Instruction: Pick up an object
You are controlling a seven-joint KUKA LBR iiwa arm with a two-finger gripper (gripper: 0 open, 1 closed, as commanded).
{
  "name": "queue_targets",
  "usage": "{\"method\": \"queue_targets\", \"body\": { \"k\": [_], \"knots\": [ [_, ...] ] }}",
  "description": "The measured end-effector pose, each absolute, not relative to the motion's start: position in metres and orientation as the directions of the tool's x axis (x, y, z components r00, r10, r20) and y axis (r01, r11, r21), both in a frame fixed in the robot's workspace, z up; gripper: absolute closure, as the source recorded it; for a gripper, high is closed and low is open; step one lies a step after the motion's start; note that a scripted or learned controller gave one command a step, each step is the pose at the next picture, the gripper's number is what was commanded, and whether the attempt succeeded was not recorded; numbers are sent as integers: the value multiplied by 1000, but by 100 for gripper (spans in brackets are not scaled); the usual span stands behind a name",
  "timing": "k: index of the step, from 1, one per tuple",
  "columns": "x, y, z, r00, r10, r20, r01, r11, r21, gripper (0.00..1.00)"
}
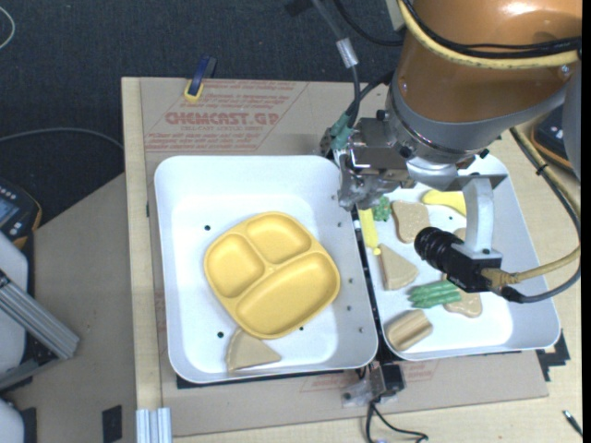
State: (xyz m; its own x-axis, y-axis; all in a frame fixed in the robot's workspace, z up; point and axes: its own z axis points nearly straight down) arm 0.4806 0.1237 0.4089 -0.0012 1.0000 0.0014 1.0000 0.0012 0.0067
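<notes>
The arm point(489, 53) fills the upper right, its orange band over the grey wrist, leaning down over the inner edge of the right bin point(545, 317). Under both bins lies the bench point(138, 247), covered by a brown printed board. The left bin point(175, 210) holds a yellow divided plate point(271, 272), sitting tilted near the middle, with a tan wedge point(249, 349) poking out from beneath its lower edge, partly pinned by it and so probably awkward to grab.

The right bin carries the smaller candidates, scattered loosely (likely tipped in so the program has many targets): a tan loaf-shaped piece point(409, 329) at the near edge, a tan triangular slice point(397, 268), a tan piece point(407, 221) above it, a green ridged item point(434, 293), a yellow piece point(446, 201) and a thin yellow stick point(371, 233) along the dividing wall.

The hand point(360, 192) hangs at the bin's upper left corner, just above the yellow stick; whether it is spread or pressed together I cannot tell, as the wrist housing blocks it. Nothing is visibly pinched, so the pick seems not yet made, and the stick looks the nearest target
</notes>
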Motion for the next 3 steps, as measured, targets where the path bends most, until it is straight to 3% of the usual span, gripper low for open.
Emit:
{"method": "queue_targets", "body": {
  "k": [1, 2, 3],
  "knots": [
    [479, 50, 366, 8, 1000, -2, 1000, -8, -7, 100],
    [480, 98, 403, -4, 1000, 2, 1000, 4, 5, 100],
    [478, 6, 280, 10, 1000, -3, 1000, -10, -13, 100]
  ]
}}
